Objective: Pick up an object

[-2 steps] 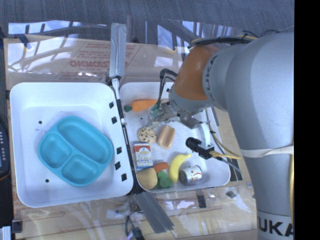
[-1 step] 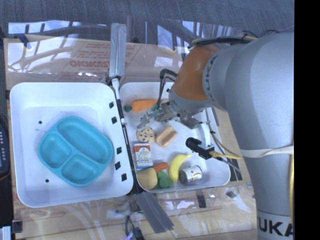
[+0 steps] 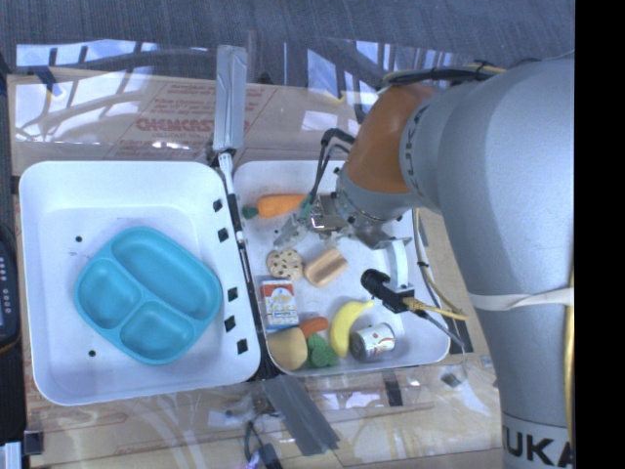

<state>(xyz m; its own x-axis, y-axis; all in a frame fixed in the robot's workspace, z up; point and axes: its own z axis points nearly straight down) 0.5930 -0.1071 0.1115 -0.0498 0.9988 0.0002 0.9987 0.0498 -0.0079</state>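
Gripper point(image 3: 305, 221) in the right bin point(image 3: 430, 352), low over its floor beside the carrot point(image 3: 281, 204); whether it is open or closed cannot be told. Below the carrot: cookie point(image 3: 284, 261), tan block point(image 3: 325, 267), small carton point(image 3: 279, 304). Farther below, along the bin's near wall: potato point(image 3: 287, 348), green item point(image 3: 323, 352), banana point(image 3: 346, 323), can point(image 3: 374, 341). Left of the carrot, in the left bin point(image 3: 49, 213): blue divided plate point(image 3: 147, 292).

Lighting is bright and even with a cool blue cast, window-like glare streaks the clear sheeting point(image 3: 117, 66) behind the white bins point(image 3: 59, 193), shadows are soft, and the picture is slightly soft and grainy throughout.
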